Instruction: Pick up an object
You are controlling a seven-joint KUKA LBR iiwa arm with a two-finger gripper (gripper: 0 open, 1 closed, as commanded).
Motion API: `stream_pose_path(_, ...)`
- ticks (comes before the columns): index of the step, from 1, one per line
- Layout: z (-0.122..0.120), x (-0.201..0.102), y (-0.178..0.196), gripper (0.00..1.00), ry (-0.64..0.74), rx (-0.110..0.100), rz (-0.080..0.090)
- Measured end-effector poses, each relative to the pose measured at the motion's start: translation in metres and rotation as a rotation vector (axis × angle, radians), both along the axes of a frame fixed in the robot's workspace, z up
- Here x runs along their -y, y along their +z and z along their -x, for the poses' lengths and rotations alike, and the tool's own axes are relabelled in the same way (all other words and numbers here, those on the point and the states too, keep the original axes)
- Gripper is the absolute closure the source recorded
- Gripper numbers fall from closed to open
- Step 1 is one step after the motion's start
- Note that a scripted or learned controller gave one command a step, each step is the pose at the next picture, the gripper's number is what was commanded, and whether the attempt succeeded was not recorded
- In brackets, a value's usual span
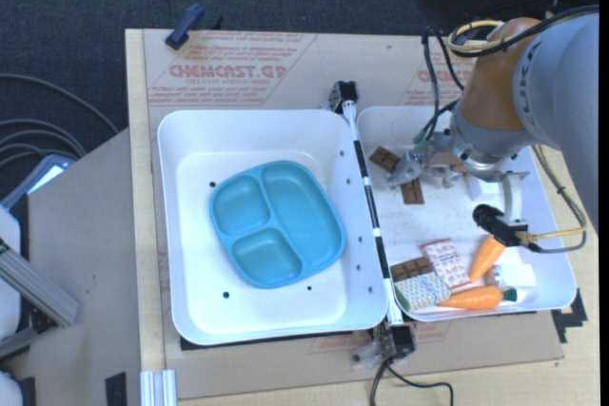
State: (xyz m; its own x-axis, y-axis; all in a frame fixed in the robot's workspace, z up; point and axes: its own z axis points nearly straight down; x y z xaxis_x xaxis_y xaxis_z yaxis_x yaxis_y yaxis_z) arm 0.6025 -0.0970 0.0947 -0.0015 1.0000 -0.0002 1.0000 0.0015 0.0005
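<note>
My gripper (420,165) hangs low over the back left part of the right bin (555,242), under the grey arm with the orange band. A small brown block (383,157) lies just to its left. A second brown block (412,192) lies just in front of it. From this view I cannot see whether either block touches the gripper. At the bin's front lie two orange carrots (487,256) (473,299), a red-and-white packet (444,261), a brown bar (411,268) and a pale patterned packet (423,289).
The left bin (181,233) holds a blue divided plate (274,222). A white and green item (519,279) sits at the right bin's front right corner. A blue clip (185,26) lies on the cardboard behind the bins. Cables run along the bench's left side.
</note>
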Motion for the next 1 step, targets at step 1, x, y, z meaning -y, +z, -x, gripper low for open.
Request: stream_pose_path(1,0.0036,0.0011,-0.0102,0.0,-0.001,-0.003,-0.001)
